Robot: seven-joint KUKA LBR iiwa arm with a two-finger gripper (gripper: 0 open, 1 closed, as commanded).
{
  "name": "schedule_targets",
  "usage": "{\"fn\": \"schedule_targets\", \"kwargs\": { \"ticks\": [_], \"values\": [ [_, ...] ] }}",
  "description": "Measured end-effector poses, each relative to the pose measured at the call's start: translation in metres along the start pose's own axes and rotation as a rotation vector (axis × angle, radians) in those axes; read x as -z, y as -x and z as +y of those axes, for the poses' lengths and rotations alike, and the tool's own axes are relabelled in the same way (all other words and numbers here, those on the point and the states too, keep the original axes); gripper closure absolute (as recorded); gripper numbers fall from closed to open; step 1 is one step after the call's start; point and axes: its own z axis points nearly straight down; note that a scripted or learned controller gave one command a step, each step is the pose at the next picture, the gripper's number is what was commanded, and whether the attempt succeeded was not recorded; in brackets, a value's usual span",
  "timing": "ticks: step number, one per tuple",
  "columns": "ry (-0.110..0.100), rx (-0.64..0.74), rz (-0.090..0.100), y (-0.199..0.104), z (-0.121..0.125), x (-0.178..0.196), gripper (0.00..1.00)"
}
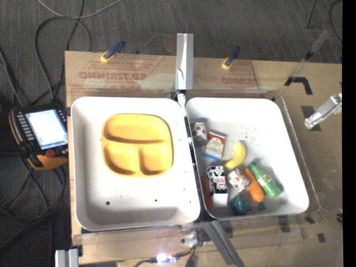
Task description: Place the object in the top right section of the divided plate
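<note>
Looking down, I see the yellow divided plastic plate [138, 144] in the left shallow white bin [89, 204]; whether my gripper's open, I cannot tell.

labels on the small box [215, 146] and can [199, 132] too small to read; teal item [241, 204] partly hidden under the carrot [253, 189].

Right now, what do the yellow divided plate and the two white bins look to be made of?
Yellow divided plate: likely moulded plastic, matte, one even colour with soft rounded ridges. Left white bin and right white bin: probably thin plastic, smooth and slightly glossy, with rounded corners and rolled rims.
</note>
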Motion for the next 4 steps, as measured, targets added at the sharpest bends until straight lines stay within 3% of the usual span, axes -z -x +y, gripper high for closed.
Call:
{"fn": "schedule_targets", "kwargs": {
  "ticks": [1, 2, 3, 4],
  "values": [
    [0.001, -0.002, -0.006, 0.001, 0.001, 0.010, 1.00],
    [0.001, -0.002, -0.005, 0.001, 0.001, 0.010, 0.00],
    [0.002, -0.004, -0.011, 0.003, 0.001, 0.020, 1.00],
    [0.002, -0.004, -0.011, 0.003, 0.001, 0.020, 0.00]
  ]
}}
